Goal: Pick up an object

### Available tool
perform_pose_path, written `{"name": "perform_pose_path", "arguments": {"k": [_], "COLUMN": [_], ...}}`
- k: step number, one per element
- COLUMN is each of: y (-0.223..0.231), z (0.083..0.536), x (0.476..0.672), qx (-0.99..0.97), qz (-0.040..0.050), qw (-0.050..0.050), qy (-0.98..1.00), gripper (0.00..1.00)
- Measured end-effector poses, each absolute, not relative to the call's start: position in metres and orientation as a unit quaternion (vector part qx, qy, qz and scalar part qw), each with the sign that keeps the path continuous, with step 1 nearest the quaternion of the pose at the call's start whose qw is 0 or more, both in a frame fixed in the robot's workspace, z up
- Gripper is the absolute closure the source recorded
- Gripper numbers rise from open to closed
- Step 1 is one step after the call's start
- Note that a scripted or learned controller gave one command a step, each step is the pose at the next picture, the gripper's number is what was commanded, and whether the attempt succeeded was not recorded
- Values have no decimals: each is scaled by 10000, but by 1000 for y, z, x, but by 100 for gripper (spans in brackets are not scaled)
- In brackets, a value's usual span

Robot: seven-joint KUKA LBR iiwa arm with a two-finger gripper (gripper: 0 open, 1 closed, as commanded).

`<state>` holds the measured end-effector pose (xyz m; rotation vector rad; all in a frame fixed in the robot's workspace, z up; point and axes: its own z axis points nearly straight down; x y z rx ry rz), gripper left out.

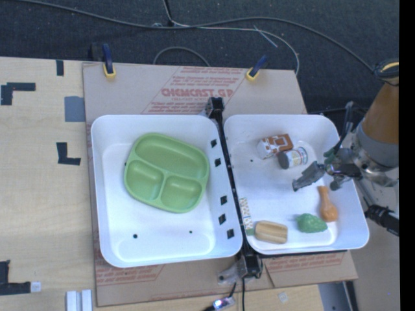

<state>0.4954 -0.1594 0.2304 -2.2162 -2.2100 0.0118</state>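
You are looking at two shallow white bins sitting side by side on a brown board.

Left bin [107, 238]: it is carrying one green divided plate [167, 172], three compartments, lying flat toward the upper middle.

Right bin [259, 125]: it is carrying five items.
- A small brown-and-white packet [275, 144], lying in the upper middle.
- A small jar with a dark lid [293, 157], lying on its side, just beside the packet and possibly touching it.
- An orange piece [326, 204] shaped like a drumstick, lying near the right wall.
- A green lump [312, 223], resting just below the orange piece, close to the front wall.
- A tan block [271, 231], like a bread roll, lying near the front wall, left of the green lump.

Arm: it is reaching in from the right, orange band [382, 112] showing above the wrist. The gripper [319, 175] is hanging over the right part of the right bin, between the jar and the orange piece. Its fingers [306, 177] are standing spread apart, with nothing between them. You cannot tell whether the tips are touching the bin floor.

Surroundings: two clamps [107, 62] are pinning the board's far edge, and cables [194, 24] are trailing across the dark floor beyond.
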Motion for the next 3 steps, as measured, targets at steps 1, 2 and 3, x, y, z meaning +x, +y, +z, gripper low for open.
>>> {"name": "perform_pose_path", "arguments": {"k": [1,2,3], "y": [-159,-151,-151], "z": [236,184,123], "x": [498,504,495], "qx": [-7066,-7067,-7072], "qz": [4,18,21], "qw": [8,24,31], "qy": [-7076,-7075,-7070], "gripper": [0,0,0]}}
